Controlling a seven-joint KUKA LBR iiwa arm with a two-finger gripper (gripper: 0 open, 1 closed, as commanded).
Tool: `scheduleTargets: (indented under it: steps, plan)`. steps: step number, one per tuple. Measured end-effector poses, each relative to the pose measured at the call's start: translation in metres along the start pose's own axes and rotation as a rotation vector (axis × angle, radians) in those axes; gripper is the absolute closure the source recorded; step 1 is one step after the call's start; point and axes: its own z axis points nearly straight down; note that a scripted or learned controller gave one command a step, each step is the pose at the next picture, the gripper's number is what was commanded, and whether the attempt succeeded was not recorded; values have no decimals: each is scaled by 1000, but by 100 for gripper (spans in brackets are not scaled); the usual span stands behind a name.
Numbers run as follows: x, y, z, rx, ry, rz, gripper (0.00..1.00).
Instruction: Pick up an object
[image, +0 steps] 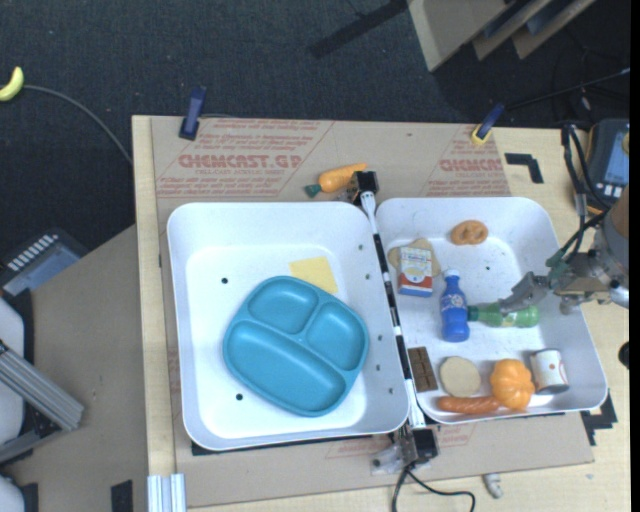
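The tool sat at the right bin's three o'clock edge; whether clenched could not be told. Green bottle lay flat, touching it.

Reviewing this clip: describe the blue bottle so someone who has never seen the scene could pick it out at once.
Look in the right-hand white bin, near its middle. The blue bottle lies there, white cap pointing toward the bin's far edge, just right of the small carton and touching the green item. Nothing else in that bin is blue.
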Motion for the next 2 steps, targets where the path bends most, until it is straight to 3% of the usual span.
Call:
scheduleTargets:
  steps: [1, 2]
  plan:
    - [43, 21, 99, 2, 1, -1, 0]
    - [52, 50, 146, 1, 0, 0, 0]
